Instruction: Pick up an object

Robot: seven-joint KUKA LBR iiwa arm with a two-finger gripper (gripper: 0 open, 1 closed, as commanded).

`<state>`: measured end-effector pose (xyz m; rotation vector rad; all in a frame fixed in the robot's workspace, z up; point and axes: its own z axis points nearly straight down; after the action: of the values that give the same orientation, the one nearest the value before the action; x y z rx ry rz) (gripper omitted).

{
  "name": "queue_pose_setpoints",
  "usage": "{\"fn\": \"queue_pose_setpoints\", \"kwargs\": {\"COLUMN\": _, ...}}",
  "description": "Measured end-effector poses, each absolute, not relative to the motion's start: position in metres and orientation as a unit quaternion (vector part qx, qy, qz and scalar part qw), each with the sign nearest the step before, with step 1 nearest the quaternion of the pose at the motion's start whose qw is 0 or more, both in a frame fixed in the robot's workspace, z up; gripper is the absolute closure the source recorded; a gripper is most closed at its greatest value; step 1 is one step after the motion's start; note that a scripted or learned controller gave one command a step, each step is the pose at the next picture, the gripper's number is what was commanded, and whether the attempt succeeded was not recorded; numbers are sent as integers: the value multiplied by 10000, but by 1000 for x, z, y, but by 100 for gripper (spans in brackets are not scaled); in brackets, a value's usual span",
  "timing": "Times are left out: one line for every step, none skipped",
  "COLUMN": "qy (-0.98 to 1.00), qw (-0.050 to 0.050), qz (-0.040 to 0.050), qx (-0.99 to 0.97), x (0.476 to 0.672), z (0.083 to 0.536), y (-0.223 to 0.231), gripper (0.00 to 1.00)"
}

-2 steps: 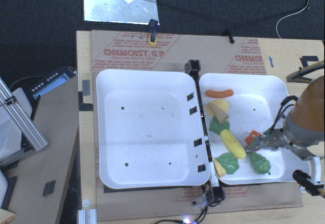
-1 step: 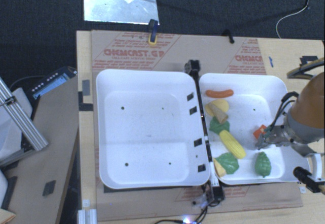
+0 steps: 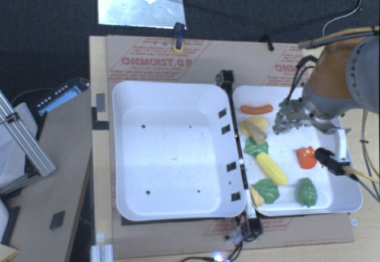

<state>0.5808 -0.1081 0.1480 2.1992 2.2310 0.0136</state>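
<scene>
Toys are lying in the right bin (image 3: 347,198); the gripper (image 3: 285,121) is hanging over them, reaching down next. I cannot tell its jaws' state.

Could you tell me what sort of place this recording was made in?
Probably a robotics lab set up for grasping trials. A grey and orange arm reaches over two white bins, the right one scattered with plastic toy food such as a corn cob and a sausage, on a cardboard-covered bench with loose cables around.
</scene>
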Motion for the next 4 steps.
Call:
{"fn": "queue_pose_setpoints", "kwargs": {"qy": 7081, "qw": 9, "qz": 7, "qx": 7061, "x": 575, "z": 145, "y": -114, "gripper": 0}}
{"fn": "queue_pose_setpoints", "kwargs": {"qy": 7068, "qw": 10, "qz": -1, "qx": 7074, "x": 605, "z": 81, "y": -164, "gripper": 0}}
{"fn": "queue_pose_setpoints", "kwargs": {"qy": 7123, "qw": -18, "qz": -7, "qx": 7019, "x": 670, "z": 85, "y": -85, "gripper": 0}}
{"fn": "queue_pose_setpoints", "kwargs": {"qy": 7101, "qw": 9, "qz": 3, "qx": 7041, "x": 670, "z": 96, "y": -91, "gripper": 100}}
